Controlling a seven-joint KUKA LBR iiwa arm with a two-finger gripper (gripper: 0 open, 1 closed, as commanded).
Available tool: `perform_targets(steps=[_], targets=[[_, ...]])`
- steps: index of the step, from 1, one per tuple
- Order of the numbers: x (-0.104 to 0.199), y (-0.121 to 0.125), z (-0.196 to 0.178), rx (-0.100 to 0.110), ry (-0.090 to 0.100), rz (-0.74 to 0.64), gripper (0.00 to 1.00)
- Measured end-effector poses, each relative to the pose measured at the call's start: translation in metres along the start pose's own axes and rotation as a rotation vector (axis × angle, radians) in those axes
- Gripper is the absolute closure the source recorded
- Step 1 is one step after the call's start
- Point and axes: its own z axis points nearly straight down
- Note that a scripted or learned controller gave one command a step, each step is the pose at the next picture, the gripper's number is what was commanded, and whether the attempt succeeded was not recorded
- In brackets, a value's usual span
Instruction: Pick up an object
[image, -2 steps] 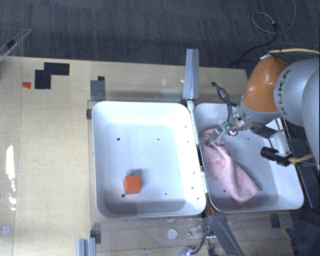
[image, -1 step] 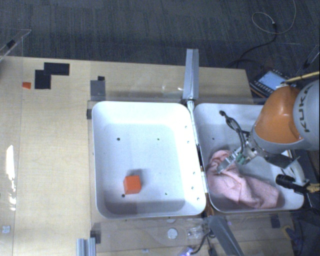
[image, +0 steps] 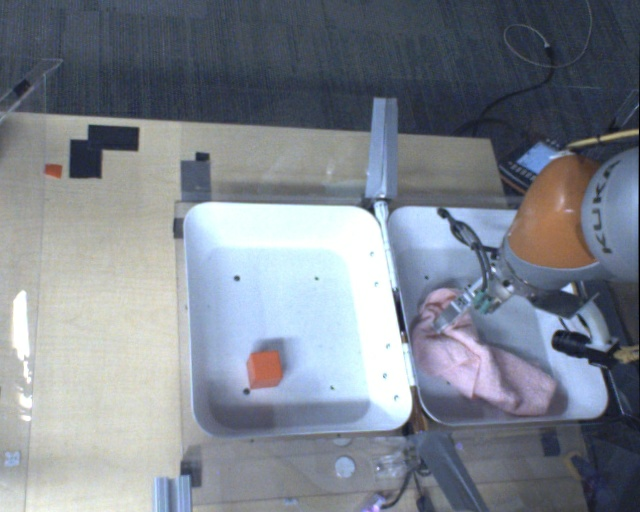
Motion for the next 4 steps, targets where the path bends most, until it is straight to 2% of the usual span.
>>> perform_targets(steps=[1,2,3,4], targets=[[-0.002,0.004,-0.014,-0.011,-0.009,0.001,1.0],[-0.009,0.053,-0.101,0.004,0.001,0.263,1.0],[-0.01,0.053,-0.101,0.004,0.001,0.263,0.0],[0.036,0.033,-0.095,0.008,0.005,0.199,0.0]])
